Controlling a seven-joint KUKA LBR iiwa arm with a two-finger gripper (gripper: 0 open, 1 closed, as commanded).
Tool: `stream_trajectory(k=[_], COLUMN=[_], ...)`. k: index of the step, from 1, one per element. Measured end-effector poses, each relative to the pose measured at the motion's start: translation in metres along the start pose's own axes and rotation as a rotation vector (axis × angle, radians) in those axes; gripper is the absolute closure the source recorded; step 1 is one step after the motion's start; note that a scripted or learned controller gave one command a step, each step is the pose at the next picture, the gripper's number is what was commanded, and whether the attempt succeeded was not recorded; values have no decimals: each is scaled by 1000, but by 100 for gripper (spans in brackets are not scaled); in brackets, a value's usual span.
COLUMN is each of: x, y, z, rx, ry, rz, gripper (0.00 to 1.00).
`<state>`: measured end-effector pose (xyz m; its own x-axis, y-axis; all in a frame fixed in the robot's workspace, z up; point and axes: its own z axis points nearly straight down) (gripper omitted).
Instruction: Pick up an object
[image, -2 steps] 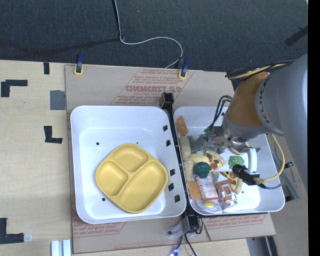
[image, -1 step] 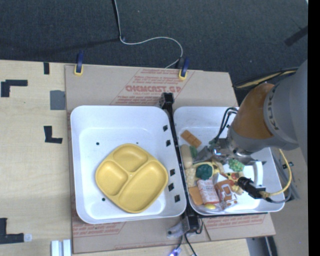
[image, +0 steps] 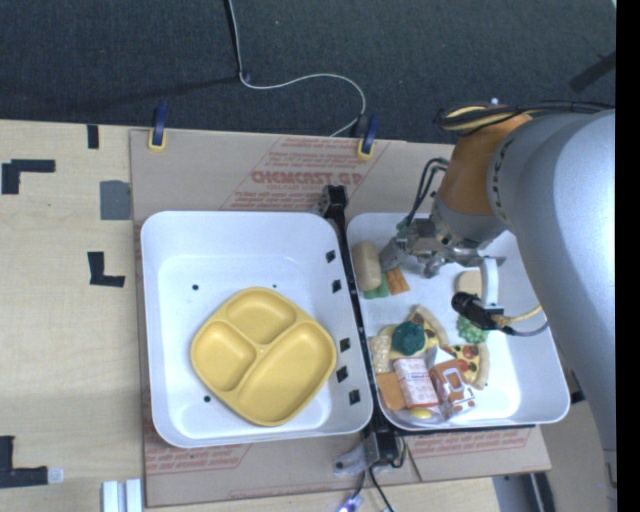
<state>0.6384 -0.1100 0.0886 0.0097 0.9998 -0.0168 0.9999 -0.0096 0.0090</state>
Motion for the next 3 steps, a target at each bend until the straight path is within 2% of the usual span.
stream_trajectory(k=[1,2,3], x=[-8,-4,-10], y=[25,-72,-95], z=[4,0,1], rx=[40,1,1], ry=[9,7,15], rz=[-13,0,-7], gripper=[0,0,0])
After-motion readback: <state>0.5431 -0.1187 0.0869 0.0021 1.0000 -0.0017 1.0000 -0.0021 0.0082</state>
